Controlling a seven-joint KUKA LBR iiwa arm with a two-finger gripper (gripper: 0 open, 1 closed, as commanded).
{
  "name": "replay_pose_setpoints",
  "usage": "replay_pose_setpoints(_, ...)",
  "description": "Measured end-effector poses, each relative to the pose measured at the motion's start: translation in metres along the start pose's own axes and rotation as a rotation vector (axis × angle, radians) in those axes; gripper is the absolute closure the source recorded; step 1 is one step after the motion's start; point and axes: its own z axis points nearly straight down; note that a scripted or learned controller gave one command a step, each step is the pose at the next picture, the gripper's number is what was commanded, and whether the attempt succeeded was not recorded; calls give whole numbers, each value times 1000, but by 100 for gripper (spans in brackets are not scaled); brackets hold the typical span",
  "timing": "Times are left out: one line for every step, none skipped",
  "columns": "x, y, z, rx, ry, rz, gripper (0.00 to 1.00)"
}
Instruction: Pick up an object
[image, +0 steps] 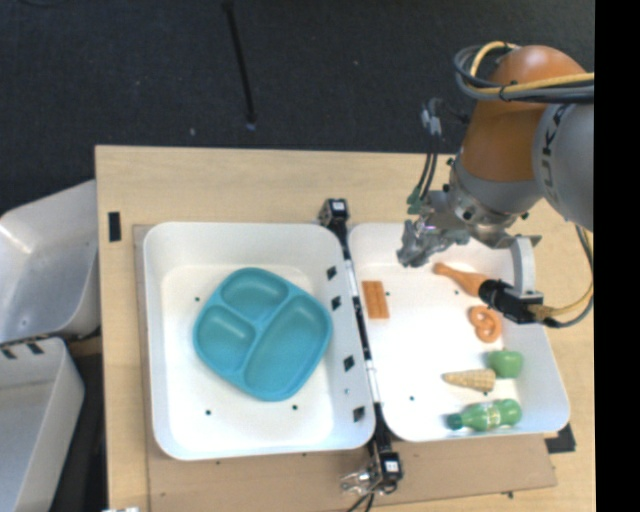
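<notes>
Right bin (560, 400), pick stock: gripper (415, 245) hovering over its far-left corner, grasp state cannot be told; orange block (375, 299) just below-left as likeliest target; pretzel (484, 322), cone (470, 379), green bottle (487, 414) farther toward its near edge.

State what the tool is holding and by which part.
Nothing shows between the fingers of the tool; it hangs above the right bin near its top edge, apart from the orange block and the toy foods. Whether its fingers are open cannot be told.
</notes>
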Motion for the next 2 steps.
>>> replay_pose_setpoints(62,9,4,-1,-1,0,100)
replay_pose_setpoints(111,19,19,-1,-1,1,100)
